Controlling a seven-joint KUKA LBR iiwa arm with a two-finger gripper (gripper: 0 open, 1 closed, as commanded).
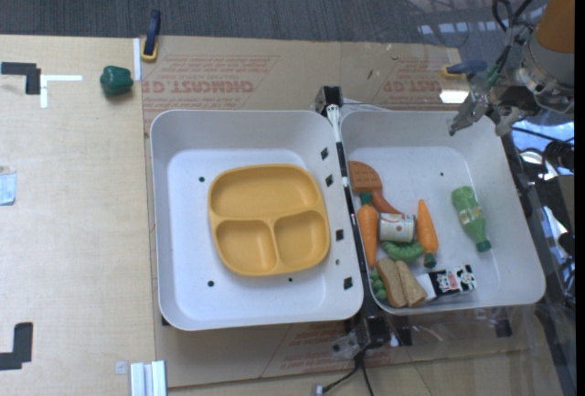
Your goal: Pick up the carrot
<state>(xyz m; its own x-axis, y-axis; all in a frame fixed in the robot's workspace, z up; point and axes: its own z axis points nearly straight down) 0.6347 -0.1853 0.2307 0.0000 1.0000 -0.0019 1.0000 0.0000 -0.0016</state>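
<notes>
Gripper (468,115) hovers over right bin's (508,202) rim at 1 o'clock, fingers apart, empty. Carrot (426,226) lies mid-bin, at 7 o'clock from gripper, beside small can (397,227).

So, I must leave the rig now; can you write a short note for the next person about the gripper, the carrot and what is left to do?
Gripper: above the far edge of the right bin, holding nothing that the view shows; whether its fingers are open is unclear.
Carrot: two orange carrots lie in the right bin, one near the divider, one slimmer beside the small white cup. Both apart from the gripper.
Done: no pick yet.
Left: move over one carrot, descend, grasp, lift.
</notes>
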